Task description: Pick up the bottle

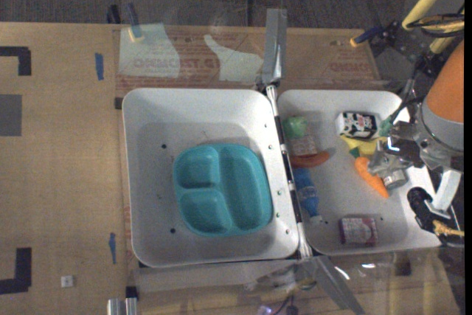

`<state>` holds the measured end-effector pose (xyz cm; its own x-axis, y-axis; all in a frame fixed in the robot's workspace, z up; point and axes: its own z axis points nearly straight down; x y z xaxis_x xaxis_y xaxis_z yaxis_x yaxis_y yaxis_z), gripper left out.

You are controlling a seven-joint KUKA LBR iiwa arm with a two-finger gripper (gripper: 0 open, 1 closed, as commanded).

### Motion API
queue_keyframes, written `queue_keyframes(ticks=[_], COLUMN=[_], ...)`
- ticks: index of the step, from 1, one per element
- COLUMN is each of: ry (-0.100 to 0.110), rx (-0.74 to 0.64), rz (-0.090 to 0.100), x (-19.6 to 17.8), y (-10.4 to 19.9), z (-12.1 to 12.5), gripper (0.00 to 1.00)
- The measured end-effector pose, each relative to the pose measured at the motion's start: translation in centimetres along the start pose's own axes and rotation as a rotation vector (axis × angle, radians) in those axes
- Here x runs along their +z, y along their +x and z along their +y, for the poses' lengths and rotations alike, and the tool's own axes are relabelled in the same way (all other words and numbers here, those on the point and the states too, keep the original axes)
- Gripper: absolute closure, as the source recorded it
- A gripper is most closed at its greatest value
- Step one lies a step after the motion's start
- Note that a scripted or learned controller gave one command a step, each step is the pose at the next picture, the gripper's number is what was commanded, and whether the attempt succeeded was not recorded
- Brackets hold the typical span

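— Hovering over the right white bin (324, 232), is the metal two-finger gripper (391, 158) near the bottle?

— No; the clear plastic bottle with blue label (307, 197) lies against the bin's left wall, well apart; the approach is not yet made; I cannot tell the gripper's state.

— Next?

— Moving leftward past the orange carrot (371, 178), then descending.

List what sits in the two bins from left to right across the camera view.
Teal divided plate → blue bottle → maroon can → carrot → gripper
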<state>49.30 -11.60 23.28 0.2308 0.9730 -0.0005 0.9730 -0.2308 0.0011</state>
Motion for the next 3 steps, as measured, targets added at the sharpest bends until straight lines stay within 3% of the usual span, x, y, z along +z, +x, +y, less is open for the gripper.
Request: queue_keyframes(ticks=[1, 2, 3], ry=[-0.002, 0.002, 0.001], rx=[-0.187, -0.109, 0.086], rz=[-0.002, 0.000, 0.000], x=[-7.7, -0.2, -5.7], y=[-5.4, -3.0, 5.6], z=[4.7, 1.1, 2.6], gripper=[1.00, 1.00, 1.00])
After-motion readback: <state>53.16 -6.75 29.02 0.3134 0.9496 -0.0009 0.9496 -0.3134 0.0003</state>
